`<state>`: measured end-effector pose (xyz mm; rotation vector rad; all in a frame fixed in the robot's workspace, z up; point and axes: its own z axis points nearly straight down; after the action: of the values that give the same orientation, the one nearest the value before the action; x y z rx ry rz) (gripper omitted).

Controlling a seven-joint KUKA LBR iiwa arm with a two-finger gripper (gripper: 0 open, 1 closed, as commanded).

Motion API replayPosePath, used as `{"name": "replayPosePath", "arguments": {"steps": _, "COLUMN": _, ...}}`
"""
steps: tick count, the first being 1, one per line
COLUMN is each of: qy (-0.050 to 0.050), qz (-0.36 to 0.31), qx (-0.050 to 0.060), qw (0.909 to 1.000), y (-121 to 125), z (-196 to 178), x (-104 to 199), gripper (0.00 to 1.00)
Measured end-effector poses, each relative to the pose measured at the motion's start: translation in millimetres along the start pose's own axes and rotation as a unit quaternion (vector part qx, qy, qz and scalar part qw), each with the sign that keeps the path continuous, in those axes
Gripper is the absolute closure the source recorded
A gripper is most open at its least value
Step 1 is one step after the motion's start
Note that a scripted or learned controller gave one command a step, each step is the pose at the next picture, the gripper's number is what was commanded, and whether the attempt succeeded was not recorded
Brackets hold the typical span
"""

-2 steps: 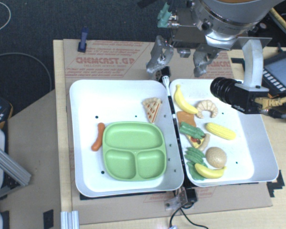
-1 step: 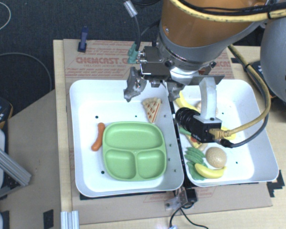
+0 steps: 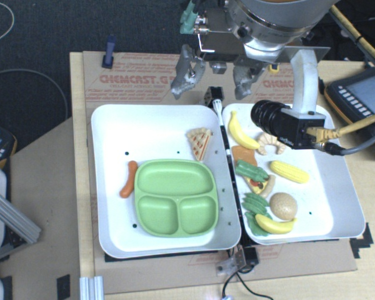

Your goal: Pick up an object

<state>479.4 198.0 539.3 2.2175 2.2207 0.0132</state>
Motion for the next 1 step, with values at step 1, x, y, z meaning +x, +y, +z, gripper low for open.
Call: {"name": "replayPosePath", "arguments": {"steps": 1, "qy": -0.001, "qz": 0.000, "qx": 0.003, "qw": 1.0000, "y": 0.0, "z": -6.2, "x": 0.6, "gripper": 1.00}}
